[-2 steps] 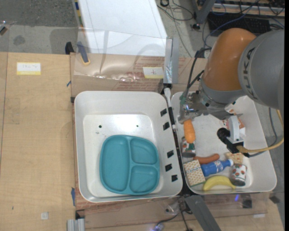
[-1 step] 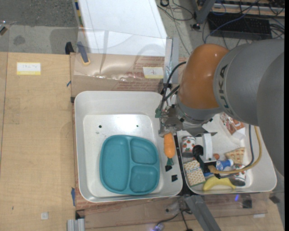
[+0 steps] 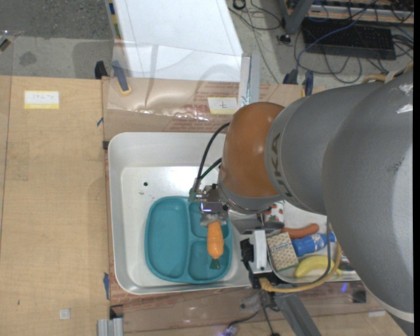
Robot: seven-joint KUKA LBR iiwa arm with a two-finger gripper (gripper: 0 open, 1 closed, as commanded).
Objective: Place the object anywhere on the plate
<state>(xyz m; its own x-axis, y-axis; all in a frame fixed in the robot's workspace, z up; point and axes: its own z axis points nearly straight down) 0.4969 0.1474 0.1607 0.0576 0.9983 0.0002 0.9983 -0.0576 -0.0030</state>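
Wooden counter [image 3: 46,197] is carrying a white bin [image 3: 125,197] near its middle. A teal plate [image 3: 167,239] with compartments is lying in the bin. A carrot [image 3: 214,241] is hanging upright over the plate's right-hand compartments, its top at the pincer [image 3: 211,213]; whether the pincer is clamping it, I cannot tell. The grey arm [image 3: 354,177] is covering the second bin, where a banana [image 3: 312,266], a blue bottle [image 3: 312,244] and a small box [image 3: 282,251] are showing. Beyond the counter's far edge, cables [image 3: 275,20] and a keyboard [image 3: 348,33] are lying on the floor.
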